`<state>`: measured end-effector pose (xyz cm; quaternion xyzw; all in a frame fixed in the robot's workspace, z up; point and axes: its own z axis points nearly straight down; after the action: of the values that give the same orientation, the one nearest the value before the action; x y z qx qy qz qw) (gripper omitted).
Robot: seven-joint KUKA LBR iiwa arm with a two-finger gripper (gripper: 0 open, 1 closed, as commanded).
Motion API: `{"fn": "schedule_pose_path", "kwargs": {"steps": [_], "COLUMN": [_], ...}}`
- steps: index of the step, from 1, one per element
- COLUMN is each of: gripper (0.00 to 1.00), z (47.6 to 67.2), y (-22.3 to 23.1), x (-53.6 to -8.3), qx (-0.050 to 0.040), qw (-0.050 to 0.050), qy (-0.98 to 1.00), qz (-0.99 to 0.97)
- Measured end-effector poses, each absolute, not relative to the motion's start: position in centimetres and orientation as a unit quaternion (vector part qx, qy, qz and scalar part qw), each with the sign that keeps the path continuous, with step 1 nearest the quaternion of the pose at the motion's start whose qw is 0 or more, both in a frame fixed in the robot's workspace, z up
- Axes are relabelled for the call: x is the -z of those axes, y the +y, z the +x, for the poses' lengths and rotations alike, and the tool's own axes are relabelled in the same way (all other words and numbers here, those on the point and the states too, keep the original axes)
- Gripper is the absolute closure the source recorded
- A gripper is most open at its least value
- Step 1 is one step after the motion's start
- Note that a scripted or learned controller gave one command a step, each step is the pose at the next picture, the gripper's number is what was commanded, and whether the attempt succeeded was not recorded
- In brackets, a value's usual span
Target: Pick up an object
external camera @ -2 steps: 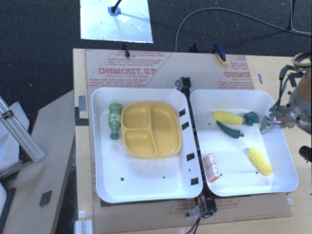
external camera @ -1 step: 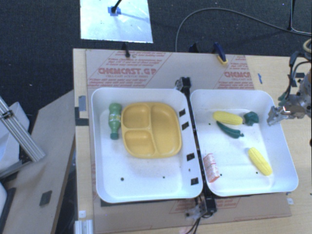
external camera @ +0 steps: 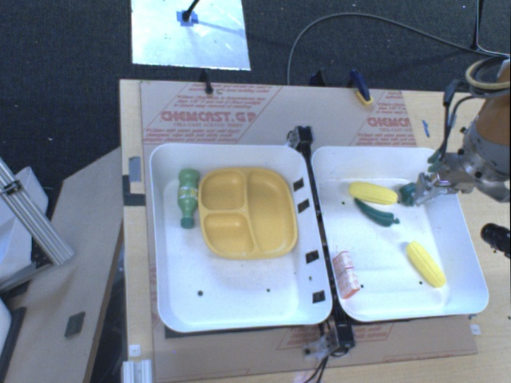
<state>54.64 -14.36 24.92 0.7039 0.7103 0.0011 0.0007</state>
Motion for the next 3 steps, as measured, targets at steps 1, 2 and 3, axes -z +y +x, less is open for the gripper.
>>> {"fn": "schedule_pose_path", "kwargs": {"steps": [1,2,3], "gripper": [1.0,1.0,1.0], "z": [53.6,53.6,52.0], "y": [-8.6,-3.8,1.6], "x": [-23.8,-22.9,-23.4], "qx": [-0.0003,-0.0008,-0.0006], "qw": [0.0,0.001,-0.001], "qy": [0.71,0.709,0.71], "qz": [0.704,0.705,0.704]}}
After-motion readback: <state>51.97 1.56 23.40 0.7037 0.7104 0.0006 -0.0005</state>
